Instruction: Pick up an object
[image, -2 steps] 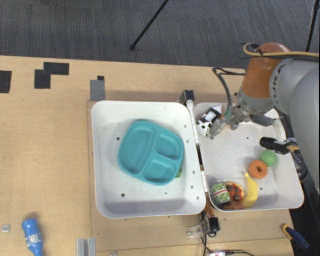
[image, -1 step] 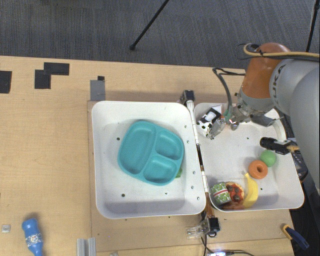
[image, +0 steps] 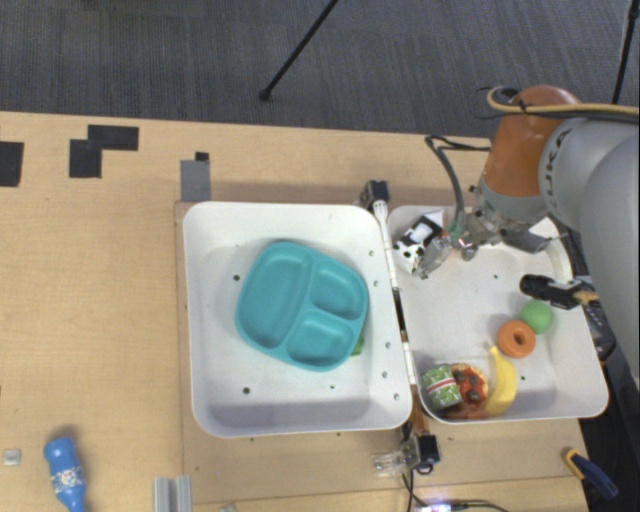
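Claw (image: 437, 255) hangs over right bin (image: 470, 300) on wooden bench (image: 90, 300).

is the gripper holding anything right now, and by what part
It cannot be told. The gripper sits at the right bin's far-left corner, right by a small black-and-white object, but a hold is not clear.

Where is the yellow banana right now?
The yellow banana lies in the right white bin, near its front edge, just below the orange ring and beside a clear bowl.
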